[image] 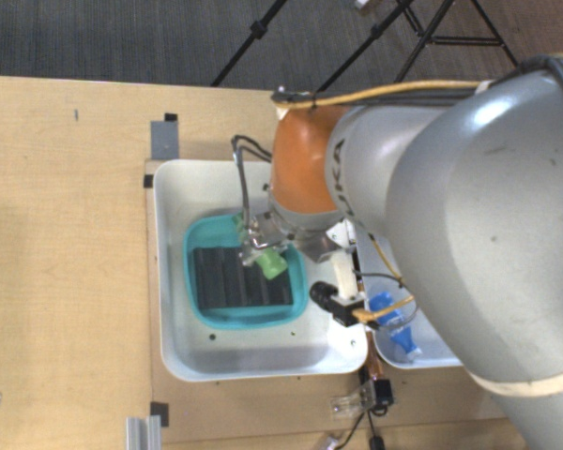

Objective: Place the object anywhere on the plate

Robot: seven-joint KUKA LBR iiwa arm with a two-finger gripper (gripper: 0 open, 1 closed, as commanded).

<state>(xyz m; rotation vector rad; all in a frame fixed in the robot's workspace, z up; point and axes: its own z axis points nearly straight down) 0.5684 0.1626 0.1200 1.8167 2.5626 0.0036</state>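
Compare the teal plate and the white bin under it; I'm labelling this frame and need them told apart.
The teal plate is smaller and sits inside the white bin. The teal plate carries a dark ribbed insert, while the white bin shows bare white floor. A green object sits at the teal plate's right edge, under the tool. Both are shallow, with rounded corners.

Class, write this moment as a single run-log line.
gripper: over teal plate | green object: at gripper tip, above plate's right side | plate: in left white bin | release: not confirmed
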